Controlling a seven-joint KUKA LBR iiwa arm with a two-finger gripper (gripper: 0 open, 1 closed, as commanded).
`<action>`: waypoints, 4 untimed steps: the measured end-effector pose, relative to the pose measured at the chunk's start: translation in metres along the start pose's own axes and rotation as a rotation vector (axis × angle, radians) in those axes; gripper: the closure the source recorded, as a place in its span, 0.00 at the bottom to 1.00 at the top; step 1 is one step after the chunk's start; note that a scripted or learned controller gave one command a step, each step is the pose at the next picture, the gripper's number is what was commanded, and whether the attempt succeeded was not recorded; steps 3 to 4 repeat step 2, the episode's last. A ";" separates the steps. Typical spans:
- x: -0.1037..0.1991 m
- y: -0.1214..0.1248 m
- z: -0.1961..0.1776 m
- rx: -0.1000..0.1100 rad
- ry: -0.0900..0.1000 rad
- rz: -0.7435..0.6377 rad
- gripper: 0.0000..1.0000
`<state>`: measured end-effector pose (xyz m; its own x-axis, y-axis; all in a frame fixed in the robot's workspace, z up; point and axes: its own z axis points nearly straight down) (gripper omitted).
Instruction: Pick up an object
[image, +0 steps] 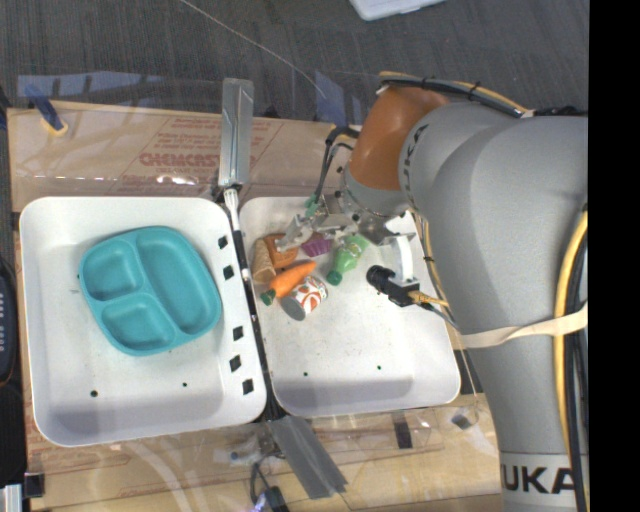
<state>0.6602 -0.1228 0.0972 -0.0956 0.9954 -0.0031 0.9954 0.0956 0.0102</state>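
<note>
Grey arm's jaws, state indeterminate, hover over clustered toy food in the right white plastic bin, nearest a small purple object, presumably positioning for pickup.

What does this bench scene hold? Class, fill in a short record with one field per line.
left bin: holds a teal divided plate
right bin: holds a pile of small toy foods
pile: carrot, green bottle, purple piece
gripper: low over the pile
grasp: cannot tell
</note>
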 end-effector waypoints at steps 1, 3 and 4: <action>0.001 0.002 -0.013 -0.004 0.000 -0.005 1.00; 0.063 0.007 -0.157 -0.001 0.003 0.034 1.00; 0.063 0.007 -0.157 -0.001 0.003 0.034 1.00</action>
